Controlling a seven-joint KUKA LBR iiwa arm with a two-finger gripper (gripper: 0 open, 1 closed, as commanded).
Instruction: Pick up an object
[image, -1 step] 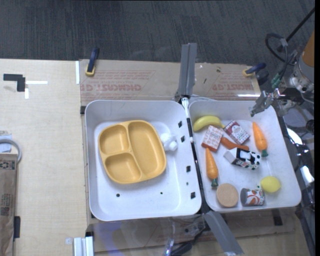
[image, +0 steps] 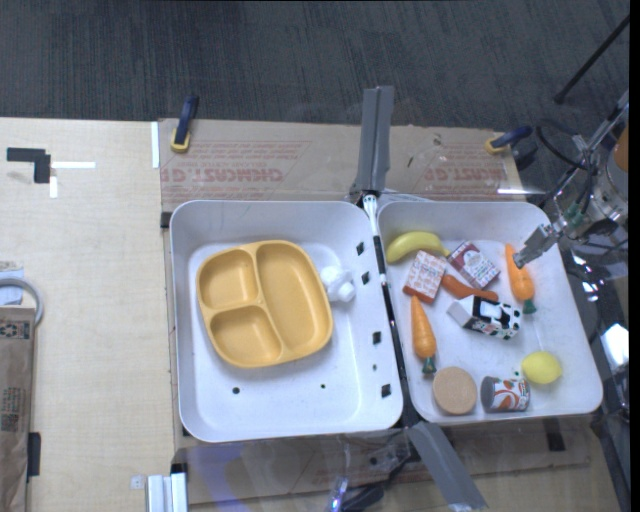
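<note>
At the right bin's (image: 590, 345) far right side, a carrot (image: 519, 277) stands tilted near the wall, orange with a green tip at its lower end. Gripper (image: 533, 246) sits just above the carrot's upper end, at the end of the arm coming in from the right edge. Touching or just short of the carrot: cannot tell. Nothing visible between its fingers, and whether they are spread or closed cannot be told at this size.

Left of the carrot: a black-and-white toy cow (image: 494, 316) lying on its side, with a small red-and-white carton (image: 473, 264) above it. An orange sausage-shaped piece (image: 461, 286) lies between carton and cow. A red waffle-patterned box (image: 425, 276) sits further left, just under a banana (image: 414, 244) near the bin's top left corner.

Second carrot (image: 422, 330) lies lengthwise by the left wall, green end toward the near side. Near edge: a tan round disc (image: 455, 390), a small can (image: 504, 393) on its side just beside it, and a lemon (image: 541, 368) to the right.

Left bin (image: 200, 405): a yellow divided plate (image: 264, 301) with three compartments, and a small white lump (image: 339, 285) touching its right rim.
</note>
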